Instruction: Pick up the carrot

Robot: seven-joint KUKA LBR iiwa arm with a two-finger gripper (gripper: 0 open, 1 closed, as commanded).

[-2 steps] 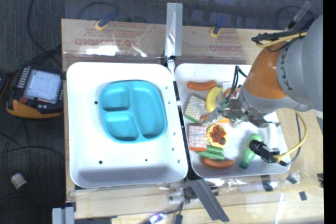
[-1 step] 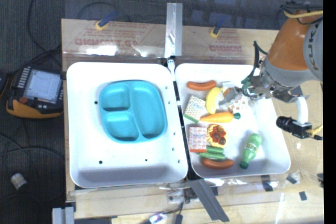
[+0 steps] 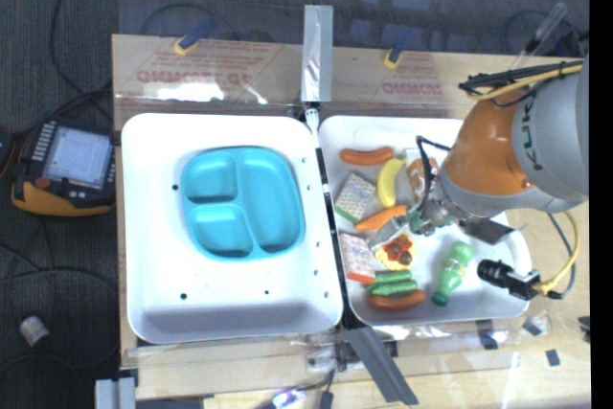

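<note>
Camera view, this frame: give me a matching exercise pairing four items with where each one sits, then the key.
Things:
1. carrot
2. blue tray
3. green bottle
4. banana

Places:
A. left bin
B. right bin, near front right
C. right bin, centre, just left of the gripper
D. right bin, toward the back, below the sausage

Pairs: 1-C, 2-A, 3-B, 4-D

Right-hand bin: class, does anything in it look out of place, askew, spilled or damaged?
Nothing looks spilled or damaged. The toy food in the right bin lies in a loose jumble: the carrot sits slantwise among the banana, hot dog and green bottle, which lies tipped over. The gripper is beside the carrot.
</note>
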